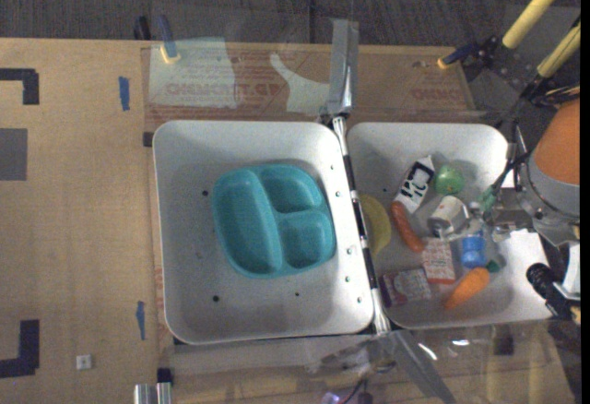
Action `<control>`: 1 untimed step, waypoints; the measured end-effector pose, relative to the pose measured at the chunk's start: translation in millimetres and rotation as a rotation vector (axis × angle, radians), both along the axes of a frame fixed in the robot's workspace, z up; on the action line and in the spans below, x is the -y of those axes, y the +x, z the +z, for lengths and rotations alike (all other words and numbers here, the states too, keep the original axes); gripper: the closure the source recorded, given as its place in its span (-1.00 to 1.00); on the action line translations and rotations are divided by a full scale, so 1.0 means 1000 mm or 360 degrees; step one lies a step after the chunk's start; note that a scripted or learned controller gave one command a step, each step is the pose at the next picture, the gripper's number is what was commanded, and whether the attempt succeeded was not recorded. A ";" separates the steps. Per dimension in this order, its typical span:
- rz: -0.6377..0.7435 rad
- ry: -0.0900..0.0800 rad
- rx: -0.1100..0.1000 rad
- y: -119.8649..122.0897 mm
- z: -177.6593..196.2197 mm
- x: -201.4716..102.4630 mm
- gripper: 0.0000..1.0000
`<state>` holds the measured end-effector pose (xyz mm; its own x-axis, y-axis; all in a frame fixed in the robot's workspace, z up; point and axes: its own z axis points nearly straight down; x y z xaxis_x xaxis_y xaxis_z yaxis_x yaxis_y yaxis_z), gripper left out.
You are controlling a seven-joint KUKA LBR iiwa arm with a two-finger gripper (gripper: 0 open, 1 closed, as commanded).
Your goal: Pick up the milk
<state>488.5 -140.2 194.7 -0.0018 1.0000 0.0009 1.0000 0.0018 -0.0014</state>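
The milk (417,183) is a small white carton with black markings. It lies tilted in the upper middle of the right bin (369,146). My gripper (486,213) hangs low over the right side of that bin, to the right of the milk and slightly nearer the front, apart from it. It is above a blue item (472,251) and beside a pale can (445,214). The arm's orange band (562,153) shows at the right edge. Nothing is visibly held.
Around the milk lie a green ball (449,179), a red-orange sausage shape (407,227), a yellow disc (374,222), a pink card (439,261), a red box (406,285) and an orange carrot (468,287). A teal divided plate (274,219) sits in the left bin (184,162).
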 end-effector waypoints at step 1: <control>-0.0118 -0.0002 0.0004 0.063 -0.004 -0.031 -1.00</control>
<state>551.7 -108.8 190.4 0.0724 0.9974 -0.0001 0.9974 -0.0724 0.0010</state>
